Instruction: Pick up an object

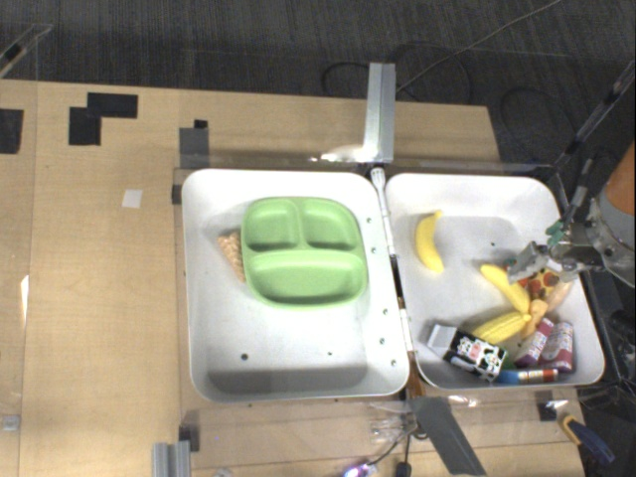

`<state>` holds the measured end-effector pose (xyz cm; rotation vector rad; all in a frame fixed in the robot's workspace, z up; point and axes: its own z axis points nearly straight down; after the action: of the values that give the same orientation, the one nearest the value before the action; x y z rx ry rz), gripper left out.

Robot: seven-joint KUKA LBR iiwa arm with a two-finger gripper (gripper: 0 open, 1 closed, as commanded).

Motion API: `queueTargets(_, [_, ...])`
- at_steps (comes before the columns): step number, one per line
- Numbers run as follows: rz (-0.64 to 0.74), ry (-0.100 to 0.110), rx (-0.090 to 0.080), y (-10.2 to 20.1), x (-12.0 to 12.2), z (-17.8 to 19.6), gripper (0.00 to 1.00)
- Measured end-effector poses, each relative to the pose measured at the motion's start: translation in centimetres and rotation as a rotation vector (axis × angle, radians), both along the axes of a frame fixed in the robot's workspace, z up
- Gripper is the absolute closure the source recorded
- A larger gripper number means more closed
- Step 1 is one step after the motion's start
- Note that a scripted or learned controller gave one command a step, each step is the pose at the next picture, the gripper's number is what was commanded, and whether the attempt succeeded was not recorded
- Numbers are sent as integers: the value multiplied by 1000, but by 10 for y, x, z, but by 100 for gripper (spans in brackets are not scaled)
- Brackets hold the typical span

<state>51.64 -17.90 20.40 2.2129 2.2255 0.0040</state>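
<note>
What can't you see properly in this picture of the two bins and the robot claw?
- The claw: too small and blurred in the camera view to tell whether it grips anything.
- The tan thing in the left bin: mostly hidden under the green divided plate.
- The pile in the right bin: the yellow pieces and tubes overlap, so they are hard to name.
- The arm: cut off by the right edge.

Looks like a robotics lab setup, not anybody's kitchen. Two white bins (199,296) sit side by side on a plywood bench (89,296) with black tape marks near its far left corner. A metal post (382,112) stands at the bench's far edge, cables (467,43) trail over dark carpet (248,18) behind, and the "food" is plastic toys, like the banana (428,242).
</note>
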Motion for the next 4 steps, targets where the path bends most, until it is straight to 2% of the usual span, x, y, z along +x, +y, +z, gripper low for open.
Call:
queueTargets(1, [37, -12, -4, -5, 65, -113, 0])
queueTargets(2, [155, -7, -1, 25, 123, -115, 0])
queueTargets(3, [264, -8, -4, 83, 133, -114, 0])
queueTargets(4, [282, 6, -7, 83, 146, -114, 0])
